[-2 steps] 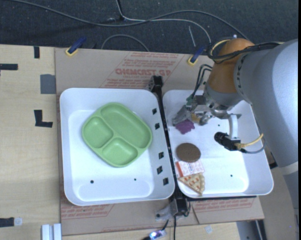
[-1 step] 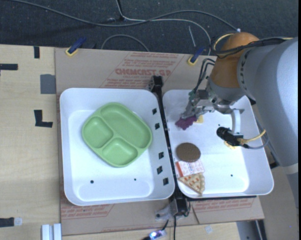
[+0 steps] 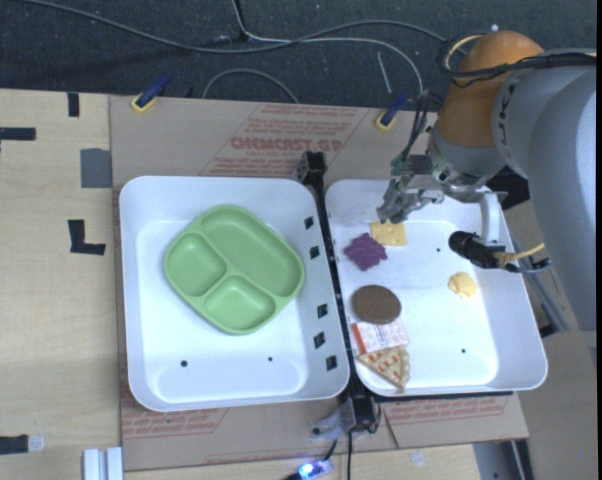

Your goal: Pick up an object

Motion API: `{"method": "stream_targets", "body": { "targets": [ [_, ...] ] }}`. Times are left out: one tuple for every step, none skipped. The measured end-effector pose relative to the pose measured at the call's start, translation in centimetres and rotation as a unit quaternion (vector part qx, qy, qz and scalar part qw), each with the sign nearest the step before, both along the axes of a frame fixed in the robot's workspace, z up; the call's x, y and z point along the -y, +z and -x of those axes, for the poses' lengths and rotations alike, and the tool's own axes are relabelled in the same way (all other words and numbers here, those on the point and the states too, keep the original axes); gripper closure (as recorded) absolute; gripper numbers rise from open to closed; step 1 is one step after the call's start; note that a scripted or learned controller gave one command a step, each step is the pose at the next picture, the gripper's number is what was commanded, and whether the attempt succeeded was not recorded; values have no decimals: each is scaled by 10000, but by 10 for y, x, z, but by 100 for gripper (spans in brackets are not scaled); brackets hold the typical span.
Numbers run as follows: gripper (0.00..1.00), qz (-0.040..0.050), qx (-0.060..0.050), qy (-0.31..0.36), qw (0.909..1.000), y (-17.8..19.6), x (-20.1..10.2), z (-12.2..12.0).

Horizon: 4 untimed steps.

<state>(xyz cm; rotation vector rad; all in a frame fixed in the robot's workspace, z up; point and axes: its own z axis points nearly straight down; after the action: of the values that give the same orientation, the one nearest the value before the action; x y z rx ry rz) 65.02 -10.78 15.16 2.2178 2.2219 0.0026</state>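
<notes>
So the claw (image 3: 395, 208) is down in the right bin (image 3: 511, 363), hanging right over the back edge of a little yellow wedge (image 3: 389, 233), looks like toy cheese. I honestly can't tell if it's spread apart or pinched together from here, the tips are a dark blur against the wedge, so no idea whether it's got anything.

What I'd worry about: the wedge looks thin and lies flat on the bin floor, so the claw could easily close above it and come up with nothing. It's also just beside the purple piece (image 3: 365, 252), and a sloppy approach could nudge that or shove the cheese sideways toward the wall between the bins. And if the grip only catches a corner, my guess is it'll twist out on the lift.

As for what's sitting where on the tabletop: the left bin (image 3: 141, 368) has one green divided plate (image 3: 234, 267), three compartments, sitting a bit crooked. The right bin has the cheese and purple thing near the back, a brown round disc (image 3: 376, 304) in front of them, a waffle-looking piece (image 3: 386, 364) with a red and white packet (image 3: 373, 337) touching it at the near corner, and a small pale yellow lump (image 3: 463, 285) off on its own toward the arm side.
</notes>
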Motion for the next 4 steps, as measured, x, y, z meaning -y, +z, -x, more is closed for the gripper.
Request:
{"method": "stream_targets", "body": {
  "targets": [
    [100,-1,11,5,10000,55,-9,-7],
    [100,0,0,-2,10000,91,-10,-8],
    [100,-3,-29,9,10000,79,-55,14],
    [100,-9,-29,15,10000,87,-98,42]
  ]
}}
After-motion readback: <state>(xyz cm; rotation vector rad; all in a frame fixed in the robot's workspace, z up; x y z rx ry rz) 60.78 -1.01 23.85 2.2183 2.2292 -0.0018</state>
